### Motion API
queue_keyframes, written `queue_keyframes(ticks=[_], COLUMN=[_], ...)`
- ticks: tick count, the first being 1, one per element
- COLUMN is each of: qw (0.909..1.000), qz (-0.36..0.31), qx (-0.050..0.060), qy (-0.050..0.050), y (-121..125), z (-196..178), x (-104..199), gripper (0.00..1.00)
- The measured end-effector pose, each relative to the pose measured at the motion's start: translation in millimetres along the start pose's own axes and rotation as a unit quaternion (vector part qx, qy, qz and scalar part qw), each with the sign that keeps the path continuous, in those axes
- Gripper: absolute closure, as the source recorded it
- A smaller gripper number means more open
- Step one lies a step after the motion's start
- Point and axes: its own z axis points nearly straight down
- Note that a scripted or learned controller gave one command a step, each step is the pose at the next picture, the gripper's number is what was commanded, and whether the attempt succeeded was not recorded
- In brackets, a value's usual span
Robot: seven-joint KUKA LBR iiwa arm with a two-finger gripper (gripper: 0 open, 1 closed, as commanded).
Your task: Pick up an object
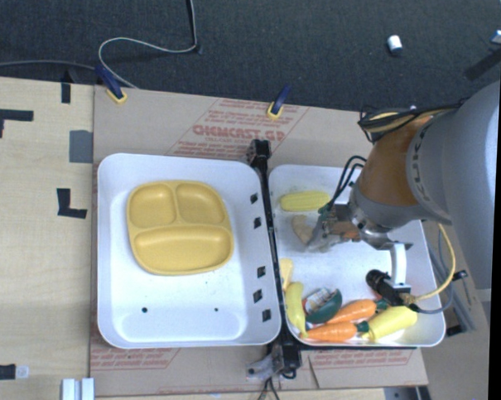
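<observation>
Looking down on the desk [34,227], we see two white bins side by side. The left bin [115,255] holds a yellow divided plate [180,227] in its upper half. The right bin [419,331] holds the loose objects: a yellow corn cob [304,201] near its top left corner, a tan lump [303,230] just below it, and along the bottom edge a yellow banana-like piece [293,303], a teal item [322,302], an orange carrot [345,315] and a yellow-green piece [392,321]. Our grey arm [451,162] reaches in from the right, and its pincer [325,233] hangs low over the right bin, just beside the tan lump. Whether the pincer is spread or closed we cannot tell, since the wrist hides it.
</observation>
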Motion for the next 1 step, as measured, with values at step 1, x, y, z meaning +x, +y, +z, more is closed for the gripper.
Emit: queue_keyframes(ticks=[1], qw=[1.0000], qz=[0.000], qx=[0.000], qy=[0.000], y=[-0.1], z=[0.1], x=[0.0], gripper=[0.00])
